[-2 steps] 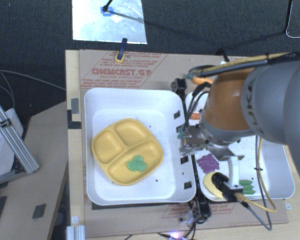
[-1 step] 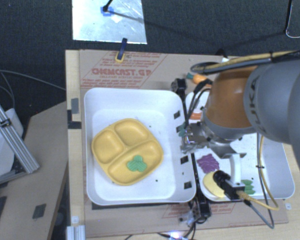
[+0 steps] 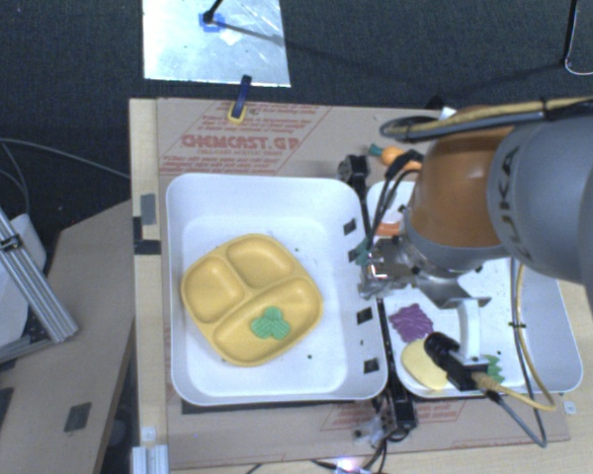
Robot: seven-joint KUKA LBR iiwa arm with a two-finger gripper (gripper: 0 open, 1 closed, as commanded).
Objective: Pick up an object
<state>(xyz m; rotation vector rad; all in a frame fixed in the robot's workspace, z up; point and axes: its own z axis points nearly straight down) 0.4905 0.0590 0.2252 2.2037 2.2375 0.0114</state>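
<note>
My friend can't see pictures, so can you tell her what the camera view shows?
A big grey robot arm with an orange band reaches over the right white bin, above a purple piece and a pale yellow piece. In the left bin sits a yellow divided plate holding a small green thing.

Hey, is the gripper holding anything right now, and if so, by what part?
It cannot be told. The arm hangs over the right bin above the purple item and the yellow item, and its bulk hides the grasp.
</note>
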